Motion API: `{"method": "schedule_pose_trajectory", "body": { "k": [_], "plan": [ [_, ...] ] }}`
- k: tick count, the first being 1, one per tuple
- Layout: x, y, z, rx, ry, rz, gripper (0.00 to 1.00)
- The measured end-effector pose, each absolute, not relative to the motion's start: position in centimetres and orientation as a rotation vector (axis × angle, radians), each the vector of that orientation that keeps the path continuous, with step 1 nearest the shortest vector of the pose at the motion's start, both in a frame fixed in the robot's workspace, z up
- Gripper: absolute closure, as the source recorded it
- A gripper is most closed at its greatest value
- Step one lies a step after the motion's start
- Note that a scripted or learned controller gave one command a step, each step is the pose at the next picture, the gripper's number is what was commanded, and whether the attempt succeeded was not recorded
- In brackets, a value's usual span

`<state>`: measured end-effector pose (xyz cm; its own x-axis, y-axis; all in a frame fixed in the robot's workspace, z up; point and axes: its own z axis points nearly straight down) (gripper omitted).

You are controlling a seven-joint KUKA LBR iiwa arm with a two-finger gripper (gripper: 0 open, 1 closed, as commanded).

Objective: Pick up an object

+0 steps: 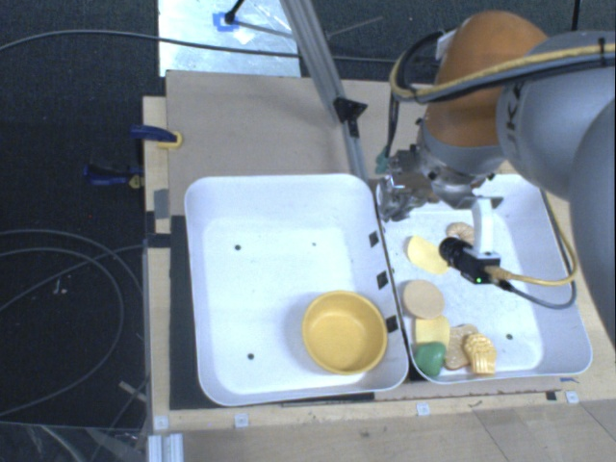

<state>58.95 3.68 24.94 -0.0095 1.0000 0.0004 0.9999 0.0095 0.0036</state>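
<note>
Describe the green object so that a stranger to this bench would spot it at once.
Start at the right bin, the one the arm reaches over. Follow its near edge to the corner beside the left bin; the green object lies there, just below a pale yellow block. It is the one green, rounded piece among tan and yellow neighbours.

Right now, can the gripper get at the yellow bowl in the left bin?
Probably yes. The yellow bowl sits alone in the left bin, nothing over it; the gripper hangs over the divide between bins.
</note>
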Motion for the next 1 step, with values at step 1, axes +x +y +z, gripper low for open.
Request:
{"method": "schedule_pose_trajectory", "body": {
  "k": [1],
  "plan": [
    [61.15, 8.17, 23.57, 2.21, 2.231, 0.004, 1.0]
  ]
}}
